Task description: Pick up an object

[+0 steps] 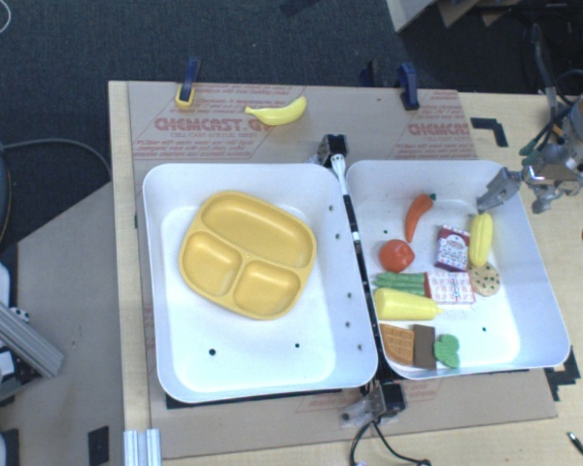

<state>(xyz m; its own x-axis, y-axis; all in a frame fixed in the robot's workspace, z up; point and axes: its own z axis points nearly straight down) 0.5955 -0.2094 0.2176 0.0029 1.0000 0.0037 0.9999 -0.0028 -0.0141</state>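
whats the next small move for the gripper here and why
Probably ease the gripper down and slightly toward the near side of the right bin, onto the upright yellow banana. The gripper sits at the bin's far right corner just above that banana, which is the closest toy, and its top end stands free of the other toys, so it looks like the easiest pick.
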